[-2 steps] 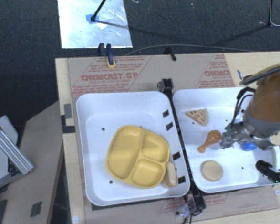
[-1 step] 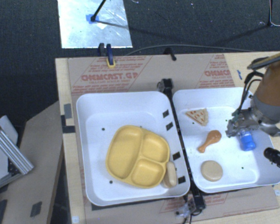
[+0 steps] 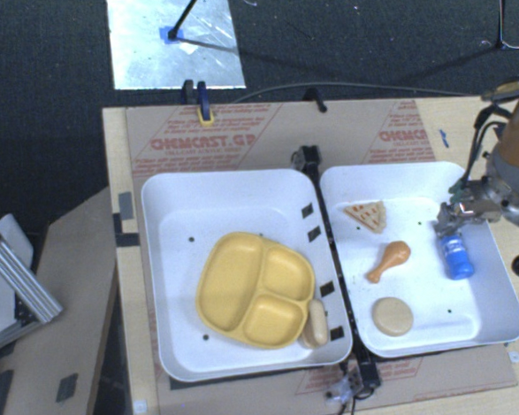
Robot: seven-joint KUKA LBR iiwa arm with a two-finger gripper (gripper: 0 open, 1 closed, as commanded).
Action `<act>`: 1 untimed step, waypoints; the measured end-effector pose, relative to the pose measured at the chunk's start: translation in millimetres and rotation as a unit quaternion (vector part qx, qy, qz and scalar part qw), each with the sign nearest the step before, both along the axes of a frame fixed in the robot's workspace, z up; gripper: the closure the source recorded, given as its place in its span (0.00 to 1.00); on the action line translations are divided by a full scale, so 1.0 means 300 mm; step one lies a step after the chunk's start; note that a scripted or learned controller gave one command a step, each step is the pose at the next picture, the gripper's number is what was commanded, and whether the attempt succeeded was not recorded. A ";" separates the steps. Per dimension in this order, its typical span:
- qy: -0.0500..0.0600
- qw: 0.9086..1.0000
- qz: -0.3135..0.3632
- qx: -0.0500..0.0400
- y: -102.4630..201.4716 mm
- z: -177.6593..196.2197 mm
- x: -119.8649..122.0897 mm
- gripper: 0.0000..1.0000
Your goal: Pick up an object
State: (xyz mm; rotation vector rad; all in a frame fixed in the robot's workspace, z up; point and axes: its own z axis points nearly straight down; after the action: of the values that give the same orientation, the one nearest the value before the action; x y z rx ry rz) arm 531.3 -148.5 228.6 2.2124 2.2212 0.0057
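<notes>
We find the gripper (image 3: pixel 453 218) directly above the blue bottle (image 3: pixel 458 257), seemingly touching its top; whether it grasps we cannot tell. The bottle lies just below it, white-capped, lengthwise in the right bin (image 3: pixel 502 323).

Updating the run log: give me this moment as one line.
arm: right bin's right edge | gripper: above blue bottle | other items: pizza slice, drumstick | left bin: yellow tray

Blue-handled clamp (image 3: pixel 202 101) on cardboard sheet (image 3: pixel 237 137), foil square (image 3: pixel 174 38) beyond
</notes>
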 end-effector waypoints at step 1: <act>0.001 1.000 0.000 0.000 -0.001 0.068 0.005 1.00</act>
State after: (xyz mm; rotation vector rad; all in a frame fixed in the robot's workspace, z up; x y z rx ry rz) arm 532.7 -148.8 249.0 2.2137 2.2234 0.0037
